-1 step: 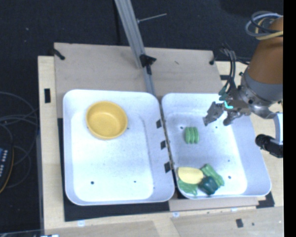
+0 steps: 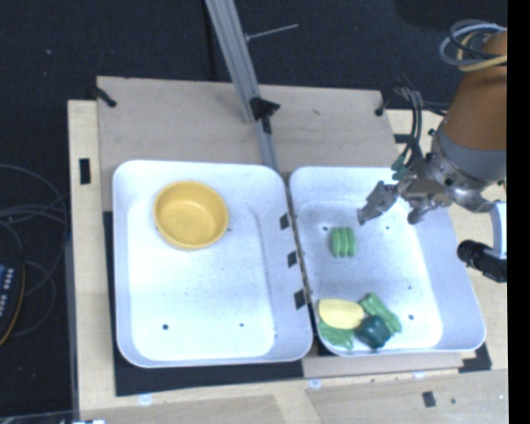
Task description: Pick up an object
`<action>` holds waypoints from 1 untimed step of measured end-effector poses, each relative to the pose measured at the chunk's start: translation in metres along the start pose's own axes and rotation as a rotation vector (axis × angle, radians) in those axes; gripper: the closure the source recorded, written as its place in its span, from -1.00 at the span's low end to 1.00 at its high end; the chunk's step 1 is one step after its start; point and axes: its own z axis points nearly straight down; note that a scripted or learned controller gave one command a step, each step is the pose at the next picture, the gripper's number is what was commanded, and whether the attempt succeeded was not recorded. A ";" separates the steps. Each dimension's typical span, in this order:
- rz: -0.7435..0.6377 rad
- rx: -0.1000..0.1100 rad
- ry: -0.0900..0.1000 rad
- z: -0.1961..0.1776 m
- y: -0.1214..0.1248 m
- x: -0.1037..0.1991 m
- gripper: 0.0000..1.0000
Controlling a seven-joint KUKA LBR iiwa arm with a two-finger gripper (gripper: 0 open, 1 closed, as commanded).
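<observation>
Camera view, looking down at a slant: pale wooden counter (image 2: 185, 104), flat and matte, bearing two shallow white bins side by side, both smooth plastic with rounded corners and faint dark speckling. Left bin (image 2: 203, 325) holding a round yellow bowl (image 2: 192, 214), glossy, shallow, sitting upright near its far left corner. Right bin (image 2: 442, 316) holding a small green ribbed object (image 2: 342, 242), stubby and ridged like a plastic toy vegetable, lying alone near the middle. At that bin's near edge, a tight cluster: a yellow rounded piece (image 2: 337, 312), smooth and lemon-like; a dark teal chunky piece (image 2: 374, 331) touching it on the right; a light green elongated piece (image 2: 379, 308) just behind. Slim grey metal rail (image 2: 232, 42) running from the top of the view down to the seam between the bins.

Claw (image 2: 391, 208) hanging over the far part of the right bin, two dark fingers spread apart, nothing between them. Grey wrist and orange band (image 2: 477, 113) behind it on the right. Green ribbed object lying below and to the left of the claw in the view, near but apart from the closer fingertip (image 2: 369, 214). Cluster at the near edge well apart from the claw.
</observation>
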 end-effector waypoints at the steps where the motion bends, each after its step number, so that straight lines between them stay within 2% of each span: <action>1: 0.001 0.003 -0.001 0.046 -0.008 0.001 -1.00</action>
